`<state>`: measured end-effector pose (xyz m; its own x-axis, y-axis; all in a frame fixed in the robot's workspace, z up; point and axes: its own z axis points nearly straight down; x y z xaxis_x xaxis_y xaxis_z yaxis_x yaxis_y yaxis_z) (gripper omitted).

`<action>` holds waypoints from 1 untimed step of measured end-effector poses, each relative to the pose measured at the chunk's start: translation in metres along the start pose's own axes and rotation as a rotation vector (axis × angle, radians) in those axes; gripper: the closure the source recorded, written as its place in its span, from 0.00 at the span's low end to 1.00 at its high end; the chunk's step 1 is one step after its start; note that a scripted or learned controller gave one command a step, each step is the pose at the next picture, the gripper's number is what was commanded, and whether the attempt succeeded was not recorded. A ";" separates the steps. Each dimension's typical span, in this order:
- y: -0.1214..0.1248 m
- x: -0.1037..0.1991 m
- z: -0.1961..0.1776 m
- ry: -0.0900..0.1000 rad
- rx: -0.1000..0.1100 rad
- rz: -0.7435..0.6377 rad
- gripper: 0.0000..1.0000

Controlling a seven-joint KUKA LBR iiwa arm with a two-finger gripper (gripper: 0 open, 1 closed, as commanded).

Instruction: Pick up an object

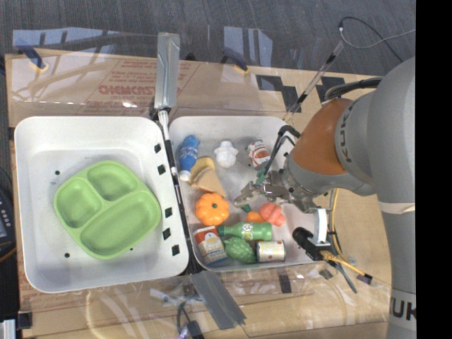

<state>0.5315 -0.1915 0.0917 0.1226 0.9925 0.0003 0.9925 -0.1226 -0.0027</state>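
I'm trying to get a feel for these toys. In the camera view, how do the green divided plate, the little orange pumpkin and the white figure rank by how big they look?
Largest to smallest, as they look in the camera view:
1. green divided plate, by far
2. orange pumpkin
3. white figure, somewhat smaller than the pumpkin

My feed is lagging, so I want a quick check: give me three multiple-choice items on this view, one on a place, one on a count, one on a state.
1. Where does the green divided plate lie?
A. left bin
B. right bin
C. on the bench outside both bins

2. How many compartments does that plate have?
A. two
B. three
C. five

3. How does the green bottle rest?
A. upright
B. on its side
C. on the plate

Answers: 1 A, it sits on the floor of the left bin. 2 B, two small sections and one large. 3 B, it lies lengthwise in the right bin, just below the small orange pumpkin.
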 end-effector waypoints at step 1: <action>-0.002 0.035 -0.086 0.000 0.002 0.459 0.00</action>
<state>0.5344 -0.1566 0.1781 0.5497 0.8354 -0.0012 0.8353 -0.5497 -0.0049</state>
